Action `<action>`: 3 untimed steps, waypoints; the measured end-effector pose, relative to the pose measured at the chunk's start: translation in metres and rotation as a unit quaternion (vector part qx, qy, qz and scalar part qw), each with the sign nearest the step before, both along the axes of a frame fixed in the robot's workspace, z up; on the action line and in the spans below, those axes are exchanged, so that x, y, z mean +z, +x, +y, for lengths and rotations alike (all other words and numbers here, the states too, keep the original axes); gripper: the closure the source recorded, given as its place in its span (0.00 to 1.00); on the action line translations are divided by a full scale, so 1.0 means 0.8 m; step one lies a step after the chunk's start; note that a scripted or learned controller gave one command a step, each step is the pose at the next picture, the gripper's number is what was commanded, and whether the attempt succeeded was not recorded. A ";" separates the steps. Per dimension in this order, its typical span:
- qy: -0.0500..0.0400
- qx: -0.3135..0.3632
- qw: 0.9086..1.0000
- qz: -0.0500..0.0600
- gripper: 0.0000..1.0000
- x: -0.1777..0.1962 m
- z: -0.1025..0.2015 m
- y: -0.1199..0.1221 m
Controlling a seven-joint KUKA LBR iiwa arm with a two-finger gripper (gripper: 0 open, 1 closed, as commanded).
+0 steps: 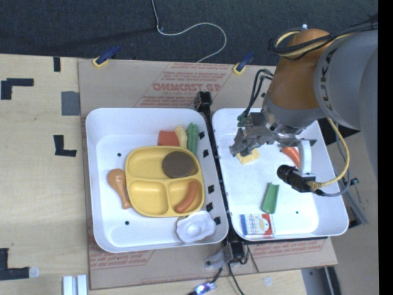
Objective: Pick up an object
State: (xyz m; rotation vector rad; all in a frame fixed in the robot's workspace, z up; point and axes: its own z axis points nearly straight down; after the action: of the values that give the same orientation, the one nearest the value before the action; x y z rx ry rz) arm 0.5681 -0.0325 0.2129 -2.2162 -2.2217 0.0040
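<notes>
The gripper (244,147) is lowered into the right bin (319,223), directly over a pale yellow wedge (249,157); no lift is seen, so the pick is judged unfinished. Its grip state cannot be told. A green block (270,197) and a small carton (256,224) also lie there. In the left bin (101,226) a yellow tray (146,192) is kept.

The surface (37,183) is light wood-toned board with black angular marks along its left part. A flattened cardboard sheet (178,85) with red print lies on it, held by two clamps — yellow-blue at left (105,56), blue at right (244,60). Behind, dark carpet (73,11) carries a thin white cable (184,26).
</notes>
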 end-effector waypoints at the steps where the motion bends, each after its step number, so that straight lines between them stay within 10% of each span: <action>1: 0.000 0.001 1.000 0.000 1.00 0.017 0.040 -0.043; 2: 0.000 0.001 1.000 0.001 1.00 0.024 0.088 -0.098; 3: -0.001 -0.001 1.000 0.000 1.00 0.016 0.073 -0.091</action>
State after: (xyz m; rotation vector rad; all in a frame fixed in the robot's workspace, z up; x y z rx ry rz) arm 0.4950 0.0255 0.2256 -2.2189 -2.2201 0.0057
